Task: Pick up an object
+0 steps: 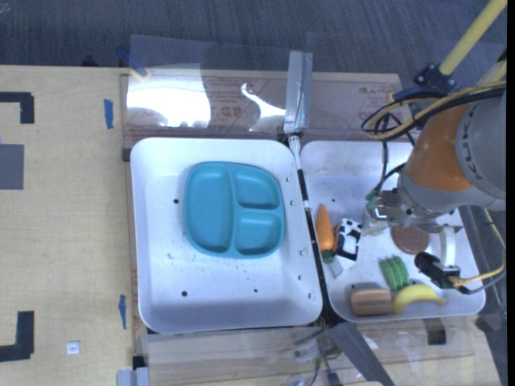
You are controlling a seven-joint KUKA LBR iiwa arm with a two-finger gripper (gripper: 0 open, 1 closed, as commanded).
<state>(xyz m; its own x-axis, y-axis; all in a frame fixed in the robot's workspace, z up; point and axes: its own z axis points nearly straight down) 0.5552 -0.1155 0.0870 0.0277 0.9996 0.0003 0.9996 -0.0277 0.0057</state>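
Several toys lie in the right bin [338, 158]; the gripper [378, 212] hovers, grip unreadable; next, descend onto the carrot [324, 228].

Two shallow white bins sit side by side on the counter [56, 215]. The left bin [153, 280] holds a teal divided plate [235, 210]. The right bin [338, 167] holds a carrot [324, 228] near its left wall, a black-and-white toy [348, 239] just beside it, a brown disc [411, 240], a green ridged item [394, 271], a bread roll [371, 301] and a banana [417, 297]. The claw [378, 211] hangs over the right bin, near the black-and-white toy, on the grey arm [455, 159] with its orange band.
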